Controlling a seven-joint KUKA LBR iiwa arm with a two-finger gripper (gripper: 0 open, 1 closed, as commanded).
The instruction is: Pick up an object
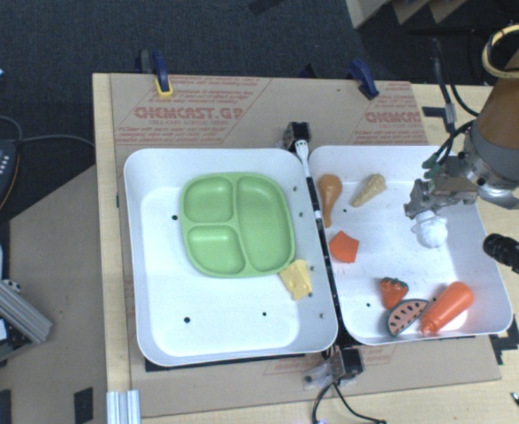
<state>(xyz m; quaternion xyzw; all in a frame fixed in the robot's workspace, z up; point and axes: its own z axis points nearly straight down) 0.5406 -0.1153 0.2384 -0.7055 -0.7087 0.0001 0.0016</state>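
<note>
My gripper [429, 212] hangs over the upper right part of the right bin [471, 175]. Directly under it lies a small white lump [432, 231], touching or nearly touching the gripper's tip. Also in this bin are a brown pear-shaped piece [329, 189], a tan cone [368, 190], an orange-red block [344, 247], a strawberry [393, 290], a watermelon slice [407, 316] and an orange carrot [448, 305].
The left bin [153, 263] holds a green divided plate [238, 223] with a yellow wedge [297, 279] by its lower right corner. A black ridge [315, 210] runs between the bins. A black part of the arm [509, 254] sticks out over the right bin's right rim.
</note>
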